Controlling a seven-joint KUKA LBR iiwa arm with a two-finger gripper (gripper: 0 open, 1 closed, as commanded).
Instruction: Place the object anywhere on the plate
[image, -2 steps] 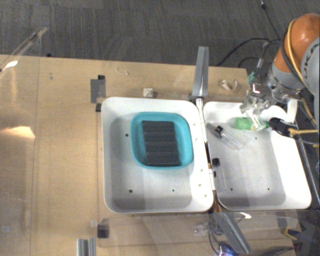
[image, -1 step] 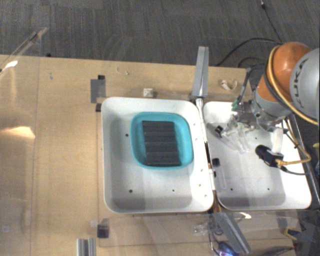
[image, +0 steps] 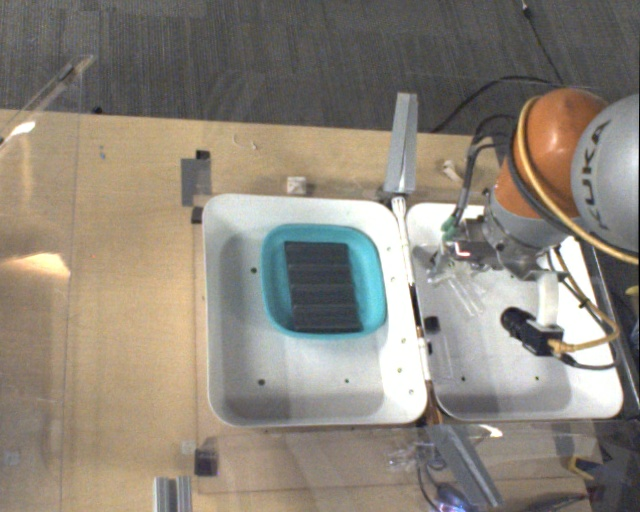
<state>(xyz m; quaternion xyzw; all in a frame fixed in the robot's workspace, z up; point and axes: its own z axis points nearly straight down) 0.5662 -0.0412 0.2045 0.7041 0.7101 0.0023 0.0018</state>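
Gripper (image: 455, 262) low in the right bin (image: 500, 400), upper left corner; can't tell its state.

Plate (image: 323, 280), teal, sits in the left bin (image: 230, 380), carrying a dark ribbed block (image: 322, 287) (long axis up-down in frame).

Advice: confirm a grasp, lift clear of the divider, then cross left.

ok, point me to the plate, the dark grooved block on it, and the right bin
plate (image: 373, 275): camera view, teal rim, right side.
dark grooved block (image: 322, 287): camera view, ridged top middle.
right bin (image: 500, 385): camera view, bare white floor.
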